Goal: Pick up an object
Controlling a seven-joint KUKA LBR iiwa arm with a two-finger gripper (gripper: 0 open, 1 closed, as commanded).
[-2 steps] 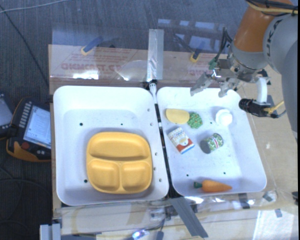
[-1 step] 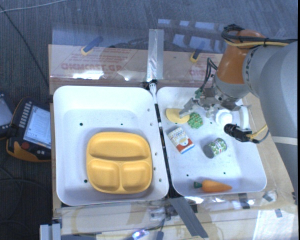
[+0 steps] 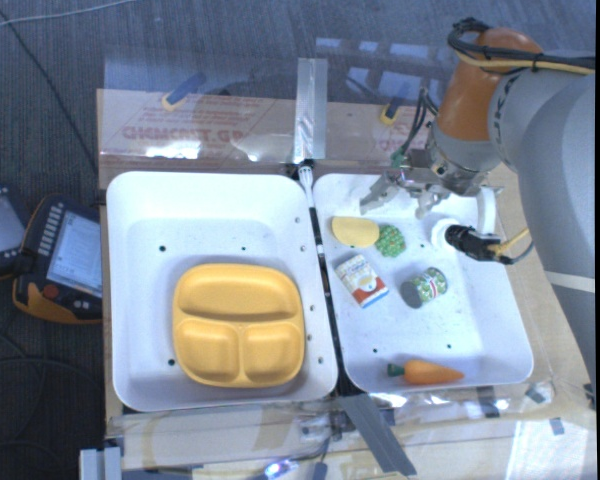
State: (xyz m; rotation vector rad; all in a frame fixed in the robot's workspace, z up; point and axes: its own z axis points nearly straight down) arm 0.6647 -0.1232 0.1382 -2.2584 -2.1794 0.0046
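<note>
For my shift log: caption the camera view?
Gripper hovers over right bin above lemon and broccoli.

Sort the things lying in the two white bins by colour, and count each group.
Yellow: 2, the divided tray and the yellow piece
Green: 1, the broccoli
Orange: 1, the carrot
White and red: 1, the small carton
Grey-green: 1, the can
Total: 6

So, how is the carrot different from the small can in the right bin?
The carrot is orange with a green end, long and thin; the can is grey with a green and white label, short and round. The carrot lies near the front edge of the right bin; the can lies nearer the middle, beside the small carton. Both lie on their sides, untouched by the gripper.
</note>
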